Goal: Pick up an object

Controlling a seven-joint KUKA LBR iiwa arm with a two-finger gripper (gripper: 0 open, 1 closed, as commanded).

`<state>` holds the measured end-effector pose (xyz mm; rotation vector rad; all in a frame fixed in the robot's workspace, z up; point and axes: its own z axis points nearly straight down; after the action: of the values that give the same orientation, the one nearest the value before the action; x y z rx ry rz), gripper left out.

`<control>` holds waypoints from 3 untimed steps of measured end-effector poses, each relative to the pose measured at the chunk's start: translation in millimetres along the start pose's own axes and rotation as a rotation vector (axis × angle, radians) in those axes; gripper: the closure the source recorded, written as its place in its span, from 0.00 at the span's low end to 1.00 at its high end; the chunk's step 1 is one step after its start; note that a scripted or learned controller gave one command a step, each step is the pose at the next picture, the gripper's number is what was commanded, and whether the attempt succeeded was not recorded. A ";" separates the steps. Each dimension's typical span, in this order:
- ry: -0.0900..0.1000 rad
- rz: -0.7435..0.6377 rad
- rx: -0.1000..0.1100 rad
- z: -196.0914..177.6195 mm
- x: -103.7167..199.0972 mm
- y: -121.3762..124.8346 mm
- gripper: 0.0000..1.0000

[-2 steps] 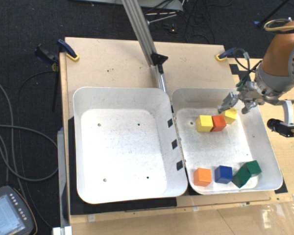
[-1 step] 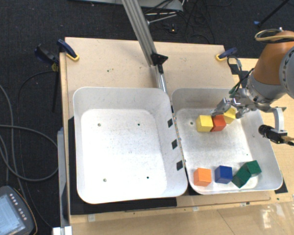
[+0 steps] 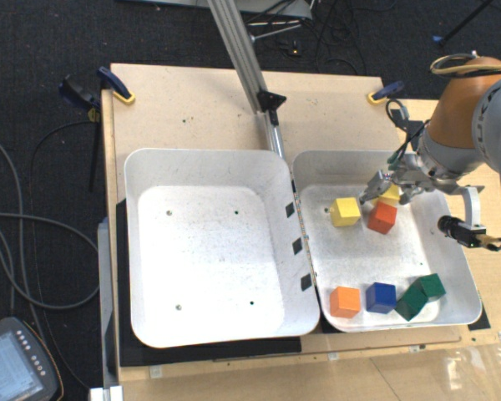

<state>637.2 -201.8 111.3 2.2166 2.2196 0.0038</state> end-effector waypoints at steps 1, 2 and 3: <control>0.000 0.000 0.005 -7.6 -0.3 -1.0 1.00; -0.002 0.002 -0.003 -71.5 -3.6 -2.1 1.00; 0.000 0.000 0.000 -91.6 -3.8 -0.9 1.00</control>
<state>635.9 -205.4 202.8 2.2164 2.2202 0.0035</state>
